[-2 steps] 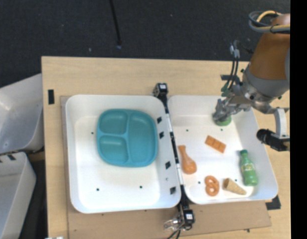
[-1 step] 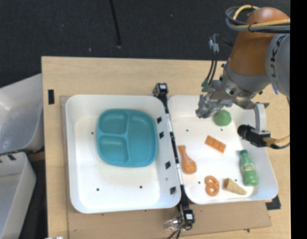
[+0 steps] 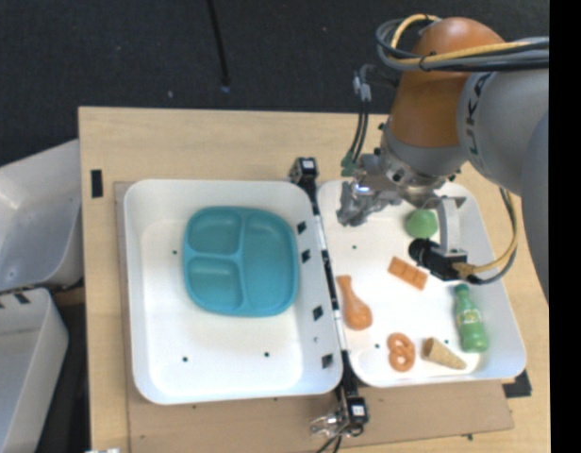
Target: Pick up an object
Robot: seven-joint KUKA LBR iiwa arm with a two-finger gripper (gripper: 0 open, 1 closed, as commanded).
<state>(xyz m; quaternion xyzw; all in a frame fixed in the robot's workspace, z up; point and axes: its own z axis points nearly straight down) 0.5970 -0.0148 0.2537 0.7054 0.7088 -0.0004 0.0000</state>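
Nothing is between the pincer's (image 3: pixel 355 208) fingers as far as I can see, though whether they stand apart or together I cannot tell from up here. It hangs over the upper left corner of the right bin (image 3: pixel 503 295). Near it in that bin sits a green ball (image 3: pixel 422 223), then an orange block (image 3: pixel 406 273), an orange drumstick (image 3: pixel 353 305), a pretzel (image 3: pixel 400 352), a cone (image 3: pixel 444 353) and a green bottle (image 3: pixel 470 319). Beside that bin, a teal tray (image 3: pixel 240 260) lies apart. Picking looks not yet done; everything rests on the floor.
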